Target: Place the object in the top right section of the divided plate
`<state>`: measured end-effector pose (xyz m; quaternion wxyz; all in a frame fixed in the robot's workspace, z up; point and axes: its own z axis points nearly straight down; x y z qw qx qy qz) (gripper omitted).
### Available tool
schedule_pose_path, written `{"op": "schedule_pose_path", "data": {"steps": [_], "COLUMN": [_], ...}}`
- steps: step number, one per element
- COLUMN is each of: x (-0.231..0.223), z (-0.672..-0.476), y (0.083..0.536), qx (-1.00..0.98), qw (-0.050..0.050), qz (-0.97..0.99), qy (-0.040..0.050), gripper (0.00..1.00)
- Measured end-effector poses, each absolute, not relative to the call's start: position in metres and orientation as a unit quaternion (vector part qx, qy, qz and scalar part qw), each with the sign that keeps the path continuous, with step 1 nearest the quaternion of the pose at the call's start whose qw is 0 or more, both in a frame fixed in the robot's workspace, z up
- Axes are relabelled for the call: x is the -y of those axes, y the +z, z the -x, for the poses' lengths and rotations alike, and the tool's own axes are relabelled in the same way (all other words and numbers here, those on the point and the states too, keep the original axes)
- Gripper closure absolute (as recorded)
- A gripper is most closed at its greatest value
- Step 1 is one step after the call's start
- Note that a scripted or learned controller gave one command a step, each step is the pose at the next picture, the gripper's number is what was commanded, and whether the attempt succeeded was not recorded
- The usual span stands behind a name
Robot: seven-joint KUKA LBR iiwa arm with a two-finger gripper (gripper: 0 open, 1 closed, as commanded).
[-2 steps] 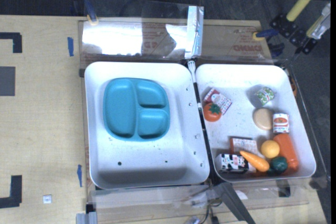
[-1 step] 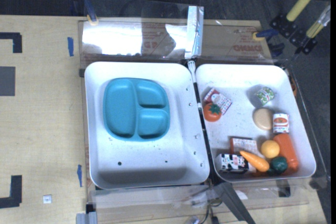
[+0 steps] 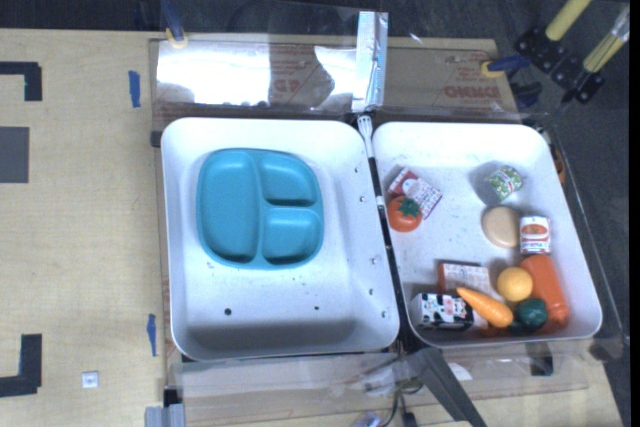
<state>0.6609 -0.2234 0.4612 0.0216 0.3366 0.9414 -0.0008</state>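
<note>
**Mia:** Where does the thing have to go?

**Ben:** Into the blue plate (image 3: 240, 210). It sits in the middle of the left bin (image 3: 190, 315). The top right section (image 3: 285, 177) is the small part near the bin's back right corner. Nothing lies in it yet.

**Mia:** And where is the thing?

**Ben:** It must be one of the toys in the right bin (image 3: 450, 150). I can't tell which one. At the bin's left side are a red and white packet (image 3: 418, 190) and a red tomato (image 3: 404, 214), touching. Along the front edge come a black and white carton (image 3: 443, 311), a brown box (image 3: 463, 273), a carrot (image 3: 485, 307) and a yellow ball (image 3: 515, 284). At the right side are a green and white can (image 3: 505, 181), a pale egg (image 3: 501, 226), a little can with a red label (image 3: 535, 235) and an orange bottle (image 3: 545, 285).

**Mia:** Are they hard to pick up?

**Ben:** I think they are light and stiff, like play food. The round ones may slip or roll, so grab them across the middle. The boxes have flat sides, which is easier. The front ones are crowded together.

**Mia:** Can you read any words?

**Ben:** No. The labels are too small. The red letters on the cardboard (image 3: 470, 85) behind the bins are too blurry.

**Mia:** Is the claw spread or pressed together?

**Ben:** I can't tell.
</note>
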Motion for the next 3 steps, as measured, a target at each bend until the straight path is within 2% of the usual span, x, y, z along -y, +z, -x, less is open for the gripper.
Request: {"op": "schedule_pose_path", "data": {"steps": [3], "x": [0.223], "z": [-0.664], "y": [0.500], "qx": [-0.941], "qw": [0.038], "qz": [-0.335], "qy": [-0.0018], "gripper": [1.00]}}
